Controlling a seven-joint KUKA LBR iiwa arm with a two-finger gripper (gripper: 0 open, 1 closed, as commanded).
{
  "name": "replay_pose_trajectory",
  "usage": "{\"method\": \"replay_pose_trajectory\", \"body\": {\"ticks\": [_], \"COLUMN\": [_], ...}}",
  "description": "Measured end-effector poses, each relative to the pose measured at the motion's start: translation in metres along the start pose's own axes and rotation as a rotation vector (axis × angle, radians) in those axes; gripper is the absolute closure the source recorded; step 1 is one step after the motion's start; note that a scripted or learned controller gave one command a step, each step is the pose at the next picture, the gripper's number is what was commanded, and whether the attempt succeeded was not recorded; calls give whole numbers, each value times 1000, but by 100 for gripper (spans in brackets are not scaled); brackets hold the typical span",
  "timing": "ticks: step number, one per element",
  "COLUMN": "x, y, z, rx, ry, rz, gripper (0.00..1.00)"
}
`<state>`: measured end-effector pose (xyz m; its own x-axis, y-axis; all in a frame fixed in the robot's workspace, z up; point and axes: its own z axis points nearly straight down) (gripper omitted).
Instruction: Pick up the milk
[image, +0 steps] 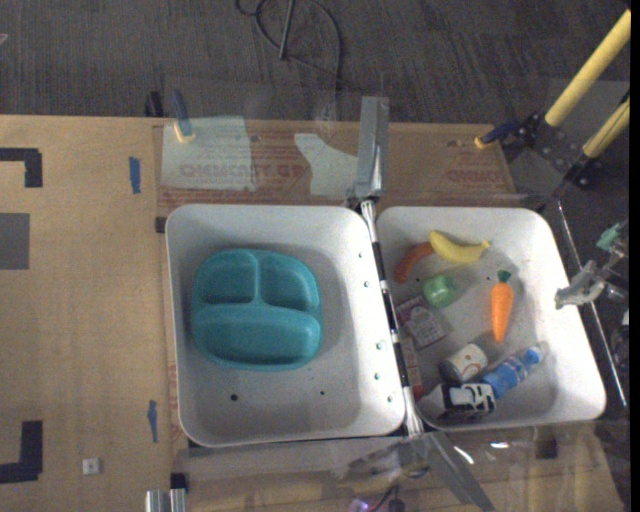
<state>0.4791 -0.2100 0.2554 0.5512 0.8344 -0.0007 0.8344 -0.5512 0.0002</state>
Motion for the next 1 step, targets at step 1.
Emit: {"method": "replay_pose_trajectory", "body": {"ticks": [1], "x": [5], "y": [-4], "z": [97], "rx": [2], "ry": [1], "rz": [-46], "gripper": [0]}}
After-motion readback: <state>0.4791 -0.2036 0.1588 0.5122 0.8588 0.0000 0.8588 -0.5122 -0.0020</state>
